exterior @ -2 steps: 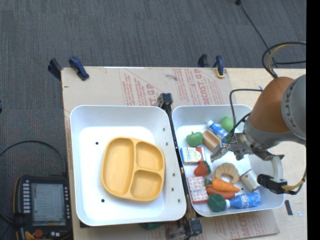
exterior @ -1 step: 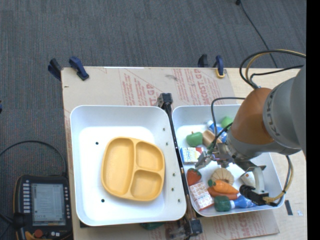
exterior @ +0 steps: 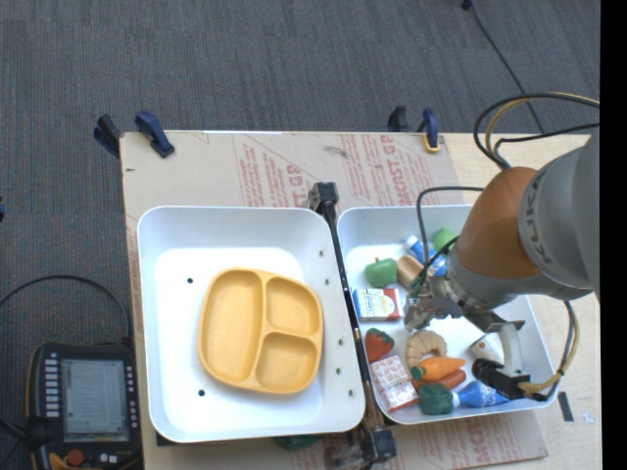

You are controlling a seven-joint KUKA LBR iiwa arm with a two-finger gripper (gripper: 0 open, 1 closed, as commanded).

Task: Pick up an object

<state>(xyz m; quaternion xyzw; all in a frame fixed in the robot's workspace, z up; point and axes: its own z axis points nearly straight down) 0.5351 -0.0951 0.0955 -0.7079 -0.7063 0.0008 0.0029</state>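
Down in the right bin (exterior: 545, 358), among toy food, the gripper (exterior: 423, 313) hangs just above the croissant (exterior: 426, 344), nothing visibly lifted yet, its grip impossible to tell.

Even, bright overhead light, no hard glare. White bins (exterior: 157, 262) read clean, slightly washed out. Soft shadow under the arm (exterior: 509, 243) onto the right bin's toys. Pic a bit soft, small items w/ fuzzy edges.

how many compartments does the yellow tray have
3. The yellow tray in the left bin has one long compartment along its left side, one at upper right and one at lower right.
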